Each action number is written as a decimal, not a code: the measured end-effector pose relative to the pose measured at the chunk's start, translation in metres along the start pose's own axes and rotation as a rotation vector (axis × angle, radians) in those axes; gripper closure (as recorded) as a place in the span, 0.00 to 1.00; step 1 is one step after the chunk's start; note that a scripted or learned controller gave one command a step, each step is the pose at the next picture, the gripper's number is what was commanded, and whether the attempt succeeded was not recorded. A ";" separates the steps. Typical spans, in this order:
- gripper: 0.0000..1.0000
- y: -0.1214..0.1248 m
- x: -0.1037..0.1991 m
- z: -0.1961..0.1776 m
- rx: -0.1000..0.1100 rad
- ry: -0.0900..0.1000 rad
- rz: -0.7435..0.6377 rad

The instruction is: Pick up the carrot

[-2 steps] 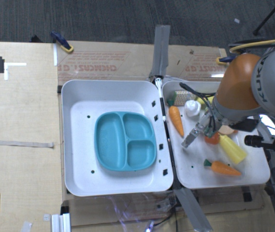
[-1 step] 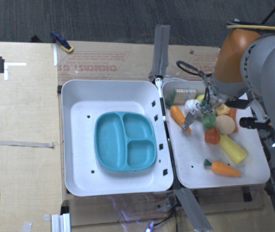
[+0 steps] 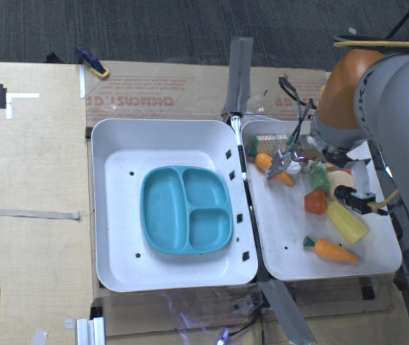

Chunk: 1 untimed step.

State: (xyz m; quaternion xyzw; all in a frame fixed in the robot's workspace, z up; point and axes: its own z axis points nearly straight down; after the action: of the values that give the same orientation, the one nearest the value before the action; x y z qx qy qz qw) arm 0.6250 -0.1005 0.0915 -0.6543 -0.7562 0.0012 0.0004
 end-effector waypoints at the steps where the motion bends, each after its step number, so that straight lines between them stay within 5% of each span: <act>1: 1.00 -0.002 -0.002 -0.015 0.011 0.003 -0.001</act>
State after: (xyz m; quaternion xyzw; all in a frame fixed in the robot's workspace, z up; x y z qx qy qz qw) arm 0.6235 -0.1023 0.1063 -0.6538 -0.7566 0.0045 0.0050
